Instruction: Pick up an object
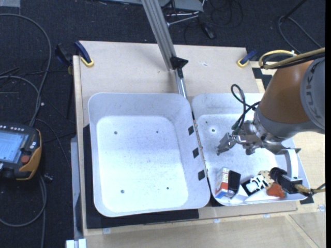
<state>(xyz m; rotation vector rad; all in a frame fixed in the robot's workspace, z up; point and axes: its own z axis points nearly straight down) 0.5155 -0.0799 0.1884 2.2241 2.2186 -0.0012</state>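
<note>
Pick not done yet. Gripper (pixel 224 143) hung over the middle of the right bin (pixel 214 110), with the arm reaching in from the right. Its fingers looked apart as far as we could see, and nothing sat between them. We saw no contact with any item.

All candidates sat clustered along the near edge of the right bin. Red-and-white box (pixel 223 183) stood toward the near left corner, and a black block (pixel 234 181) touched its right side. A black-and-white piece (pixel 255 185) lay just beside that, and a red lump (pixel 275 191) lay farther right. We could not tell what the smaller pieces were. The gripper was nearer the box than the other items, but on the far side of it and apart from it. The left bin (pixel 139 149) sat alongside, both bins on the desk (pixel 129 68).

Our read was approach stage only. Left to do: choose one item, shift toward the near edge, descend, close on it and lift it clear. We judged the crowding against the bin wall to be the main risk, since neighbours could block a finger. The box seemed the easiest target.
</note>
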